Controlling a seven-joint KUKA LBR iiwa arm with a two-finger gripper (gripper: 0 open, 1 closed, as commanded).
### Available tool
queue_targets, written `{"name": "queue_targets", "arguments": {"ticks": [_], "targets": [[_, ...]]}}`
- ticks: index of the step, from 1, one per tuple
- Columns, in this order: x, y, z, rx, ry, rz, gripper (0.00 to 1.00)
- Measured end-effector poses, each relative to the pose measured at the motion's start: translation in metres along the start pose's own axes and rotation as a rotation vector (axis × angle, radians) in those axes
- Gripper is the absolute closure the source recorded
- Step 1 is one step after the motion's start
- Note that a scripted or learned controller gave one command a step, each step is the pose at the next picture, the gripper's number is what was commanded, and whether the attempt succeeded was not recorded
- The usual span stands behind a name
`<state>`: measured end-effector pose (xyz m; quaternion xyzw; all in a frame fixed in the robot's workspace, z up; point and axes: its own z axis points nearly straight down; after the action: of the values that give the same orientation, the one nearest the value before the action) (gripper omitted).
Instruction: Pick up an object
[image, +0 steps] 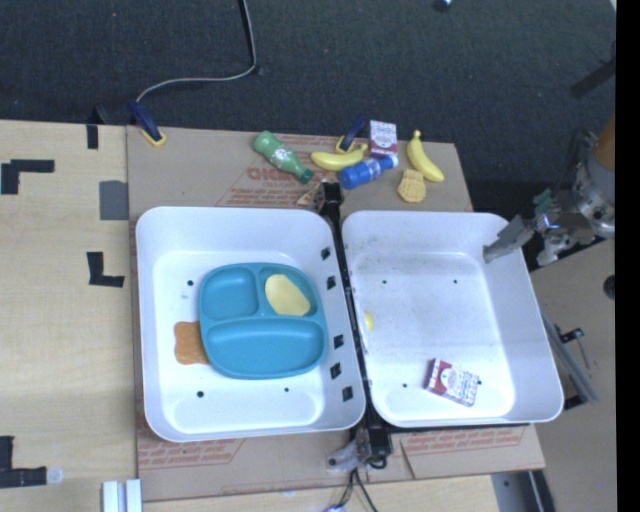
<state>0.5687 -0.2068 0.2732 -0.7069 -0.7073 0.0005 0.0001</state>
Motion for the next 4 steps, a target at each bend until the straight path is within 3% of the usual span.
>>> {"name": "queue_targets", "arguments": {"ticks": [1, 2, 3, 4], "targets": [[0.031, 0.009, 0.000, 0.000, 0.001, -0.001, 0.00], [0.042, -0.013, 0.005, 0.000, -0.001, 0.001, 0.00], [0.057, -0.068, 0.082, 0.003, 0.002, 0.000, 0.00], [0.084, -0.084, 0.187, -0.002, 0.002, 0.000, 0.00]]}}
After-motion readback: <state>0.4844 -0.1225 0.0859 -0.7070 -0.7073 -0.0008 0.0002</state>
